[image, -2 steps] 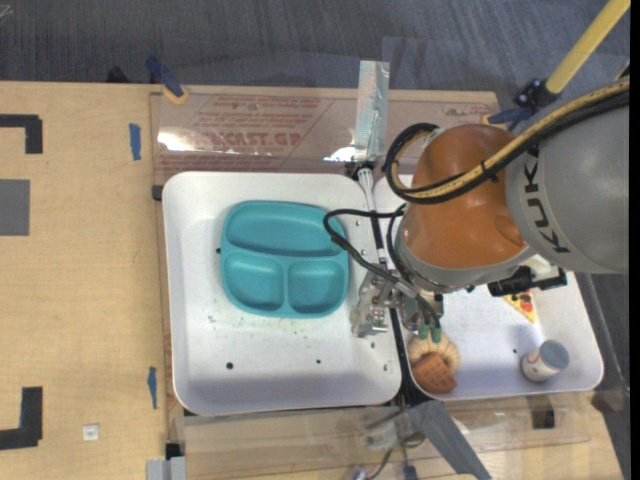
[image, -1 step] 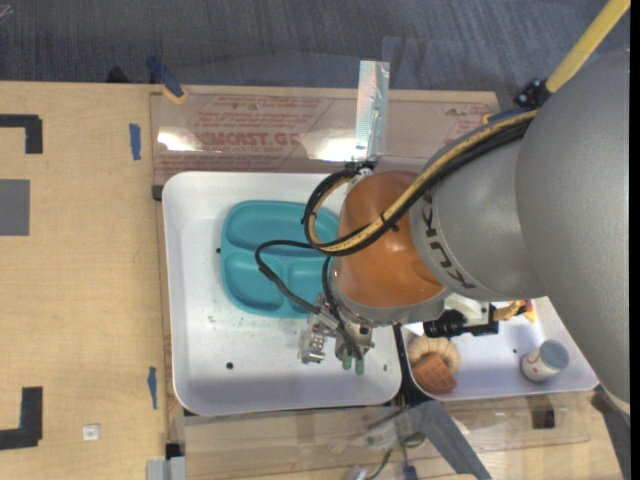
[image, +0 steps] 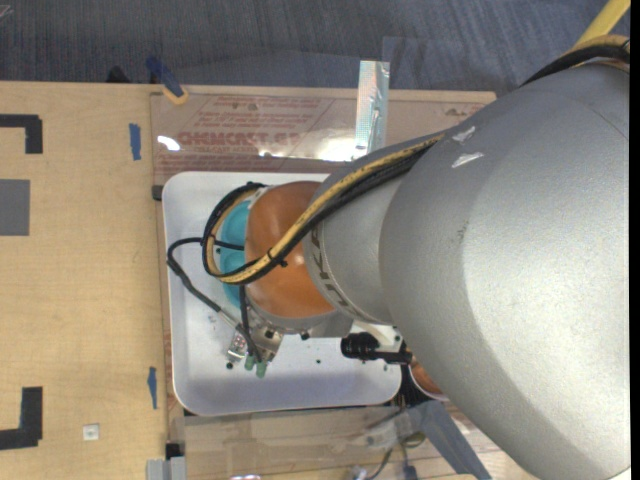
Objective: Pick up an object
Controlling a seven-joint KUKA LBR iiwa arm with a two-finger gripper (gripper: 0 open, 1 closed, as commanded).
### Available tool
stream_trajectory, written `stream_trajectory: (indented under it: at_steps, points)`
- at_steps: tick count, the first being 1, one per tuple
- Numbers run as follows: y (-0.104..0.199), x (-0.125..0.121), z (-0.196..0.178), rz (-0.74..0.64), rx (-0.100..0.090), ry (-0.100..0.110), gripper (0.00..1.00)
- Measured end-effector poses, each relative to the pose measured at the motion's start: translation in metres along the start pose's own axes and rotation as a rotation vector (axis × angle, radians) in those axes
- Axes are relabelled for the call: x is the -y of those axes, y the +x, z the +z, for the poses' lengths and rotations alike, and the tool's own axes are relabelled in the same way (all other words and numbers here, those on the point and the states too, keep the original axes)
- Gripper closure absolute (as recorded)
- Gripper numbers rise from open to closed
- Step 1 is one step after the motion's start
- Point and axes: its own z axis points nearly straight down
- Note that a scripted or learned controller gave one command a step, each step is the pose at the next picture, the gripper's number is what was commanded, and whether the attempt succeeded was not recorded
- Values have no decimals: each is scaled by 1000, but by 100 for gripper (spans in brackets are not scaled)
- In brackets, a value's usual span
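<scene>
Arm [image: 480, 258] reaches down into the bin [image: 190, 368]; gripper [image: 250, 353] low near the bin floor. A teal object [image: 232, 233] sits partly hidden under the wrist. Nothing visibly picked yet; pick looks pending.

bench [image: 80, 298]: tan board | on it: white bin [image: 190, 368]

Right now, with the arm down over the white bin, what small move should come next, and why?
Probably a short straight lift to check the pick. The gripper sits low over the white bin floor near its front-left part, and the arm hides most of the bin. A teal object peeks out behind the orange band. Nothing visibly sits in the gripper, so lifting would show the result.
</scene>
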Motion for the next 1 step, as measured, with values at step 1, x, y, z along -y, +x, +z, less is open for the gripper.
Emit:
stream_trajectory:
  at_steps: [1]
  points:
    - [-9,-10,1,464,-9,3,100]
